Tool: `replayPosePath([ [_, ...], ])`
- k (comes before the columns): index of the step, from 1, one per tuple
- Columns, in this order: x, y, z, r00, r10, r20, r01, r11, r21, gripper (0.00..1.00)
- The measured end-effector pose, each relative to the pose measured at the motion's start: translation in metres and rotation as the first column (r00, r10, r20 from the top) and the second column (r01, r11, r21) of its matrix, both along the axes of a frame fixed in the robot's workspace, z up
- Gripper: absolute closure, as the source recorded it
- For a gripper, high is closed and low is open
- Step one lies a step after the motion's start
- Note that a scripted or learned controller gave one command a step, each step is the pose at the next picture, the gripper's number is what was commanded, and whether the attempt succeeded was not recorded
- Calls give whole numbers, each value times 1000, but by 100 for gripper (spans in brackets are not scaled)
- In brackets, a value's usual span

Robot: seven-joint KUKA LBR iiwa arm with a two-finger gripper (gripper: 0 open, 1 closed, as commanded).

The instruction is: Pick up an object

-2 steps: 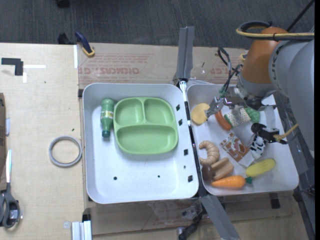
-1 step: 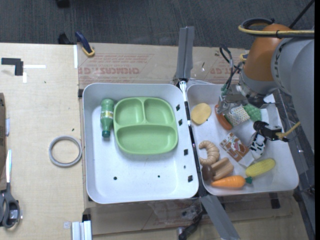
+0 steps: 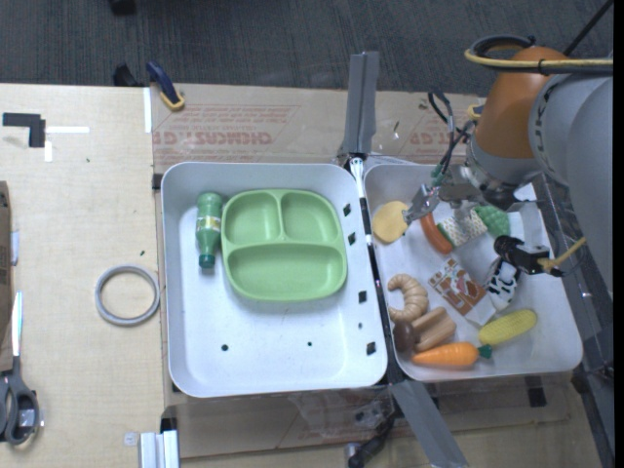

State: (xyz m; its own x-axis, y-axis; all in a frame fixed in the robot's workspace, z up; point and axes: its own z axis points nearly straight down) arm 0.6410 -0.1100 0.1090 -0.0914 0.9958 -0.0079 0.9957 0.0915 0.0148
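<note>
My gripper [image 3: 441,199] hangs low over the upper part of the right bin [image 3: 556,354], below the orange band of the arm [image 3: 512,115]. Just under it lies a red-orange sausage [image 3: 435,234], next to a white netted item [image 3: 464,228] and a green piece [image 3: 494,220]. To the left of the gripper sits a yellow round piece [image 3: 389,222]. Lower in the same bin are a croissant [image 3: 408,295], a snack packet [image 3: 456,289], a black-and-white toy [image 3: 503,281], a corn cob [image 3: 507,327], a carrot [image 3: 447,356] and brown pieces [image 3: 421,331].
The left bin [image 3: 273,359] holds a green divided plate [image 3: 285,244] and a green bottle [image 3: 208,227] beside it. On the bench to the left lie a tape ring [image 3: 127,293] and scissors [image 3: 15,408]. A grey post [image 3: 361,100] stands between the bins at the back.
</note>
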Motion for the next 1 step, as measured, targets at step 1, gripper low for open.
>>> replayPosePath([
  [1,-5,5,-10,1000,22,-2,-22,1000,0,0],
])
